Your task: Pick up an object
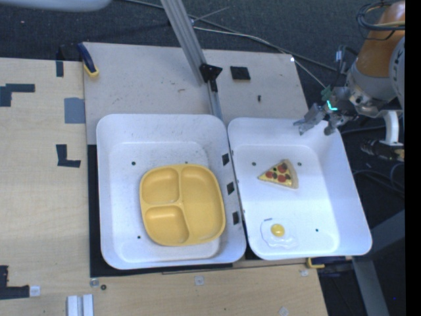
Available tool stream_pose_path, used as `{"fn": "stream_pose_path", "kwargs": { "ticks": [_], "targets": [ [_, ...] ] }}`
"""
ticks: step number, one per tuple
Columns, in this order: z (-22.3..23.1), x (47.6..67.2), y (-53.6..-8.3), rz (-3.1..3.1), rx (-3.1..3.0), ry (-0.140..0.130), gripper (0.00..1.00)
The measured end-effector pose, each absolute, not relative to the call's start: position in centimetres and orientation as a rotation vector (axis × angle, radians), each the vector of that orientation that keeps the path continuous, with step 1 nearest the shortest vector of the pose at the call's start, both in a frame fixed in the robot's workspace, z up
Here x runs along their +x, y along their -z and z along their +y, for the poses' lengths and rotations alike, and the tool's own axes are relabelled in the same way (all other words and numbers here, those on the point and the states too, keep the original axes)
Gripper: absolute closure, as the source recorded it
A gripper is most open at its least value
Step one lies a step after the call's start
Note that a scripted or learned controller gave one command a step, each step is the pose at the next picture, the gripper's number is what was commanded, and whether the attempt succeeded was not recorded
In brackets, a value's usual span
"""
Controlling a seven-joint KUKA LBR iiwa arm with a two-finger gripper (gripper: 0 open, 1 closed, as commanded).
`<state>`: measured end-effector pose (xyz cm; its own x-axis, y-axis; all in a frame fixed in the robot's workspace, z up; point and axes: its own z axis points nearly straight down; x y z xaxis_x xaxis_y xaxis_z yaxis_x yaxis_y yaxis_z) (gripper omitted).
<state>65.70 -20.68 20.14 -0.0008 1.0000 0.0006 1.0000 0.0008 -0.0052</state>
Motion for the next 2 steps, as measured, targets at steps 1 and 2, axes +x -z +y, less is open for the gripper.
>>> {"fn": "stream_pose_path", "kwargs": {
  "ticks": [1,2],
  "targets": [
    [-20.7,65.8,-20.3,-2.223,-2.220,-0.002,0.00],
    [-20.9,65.4,-15.9,-2.220,-2.218,-0.007,0.00]
  ]
}}
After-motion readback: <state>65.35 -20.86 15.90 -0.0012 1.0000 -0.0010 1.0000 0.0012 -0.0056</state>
